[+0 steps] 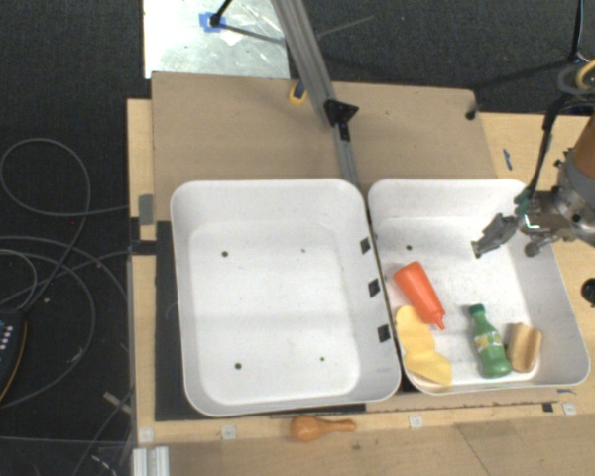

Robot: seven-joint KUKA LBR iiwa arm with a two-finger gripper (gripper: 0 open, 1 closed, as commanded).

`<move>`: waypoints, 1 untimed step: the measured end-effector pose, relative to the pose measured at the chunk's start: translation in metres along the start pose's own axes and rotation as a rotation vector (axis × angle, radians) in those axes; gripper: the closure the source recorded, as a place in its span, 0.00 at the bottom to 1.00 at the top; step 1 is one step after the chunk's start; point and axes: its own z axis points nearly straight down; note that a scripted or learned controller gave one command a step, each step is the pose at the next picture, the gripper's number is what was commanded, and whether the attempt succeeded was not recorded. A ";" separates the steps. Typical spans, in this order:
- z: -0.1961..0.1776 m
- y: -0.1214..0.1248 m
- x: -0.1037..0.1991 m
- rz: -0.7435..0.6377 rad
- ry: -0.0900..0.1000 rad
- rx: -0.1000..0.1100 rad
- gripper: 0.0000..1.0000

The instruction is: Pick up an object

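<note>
A single fixed camera looks down at a slant from above the bench (307,132), far enough back to take in both white bins (278,300). The arm (590,181) enters from the frame's right.

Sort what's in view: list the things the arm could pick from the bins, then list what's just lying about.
For the job, all in the right bin:
orange bottle
yellow banana
green bottle
tan bread piece
gripper, above that bin

Lying about:
left bin
orange toy drumstick on the bench edge
</note>
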 end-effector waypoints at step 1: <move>-0.002 0.001 0.000 0.001 -0.001 -0.004 0.00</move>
